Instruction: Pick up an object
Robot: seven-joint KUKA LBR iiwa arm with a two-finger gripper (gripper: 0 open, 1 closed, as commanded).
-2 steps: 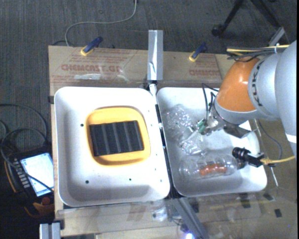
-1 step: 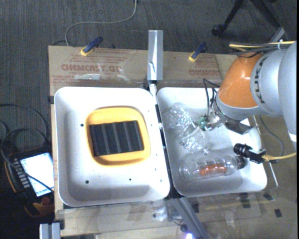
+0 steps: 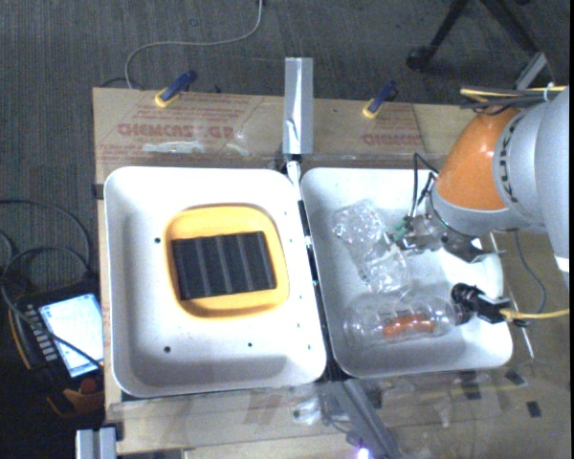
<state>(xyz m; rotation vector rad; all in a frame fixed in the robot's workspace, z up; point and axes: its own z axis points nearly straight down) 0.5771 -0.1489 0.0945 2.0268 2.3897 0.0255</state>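
A yellow block with a dark ribbed top (image 3: 225, 261) lies in the middle of the left bin (image 3: 134, 352). In the right bin (image 3: 478, 352), a crumpled clear plastic piece (image 3: 364, 232) lies near the centre. A clear plastic bottle with something orange inside (image 3: 402, 321) lies on its side toward the front. My gripper (image 3: 408, 232) reaches down into the right bin from the right, just beside the right edge of the crumpled plastic. The orange-banded wrist (image 3: 474, 175) hides much of it.
A metal post (image 3: 298, 103) stands behind the divide between the bins. Two clamps (image 3: 175, 87) (image 3: 380, 99) hold the brown board at the back. A black connector with a yellow cable (image 3: 474, 302) hangs over the right bin's right side.
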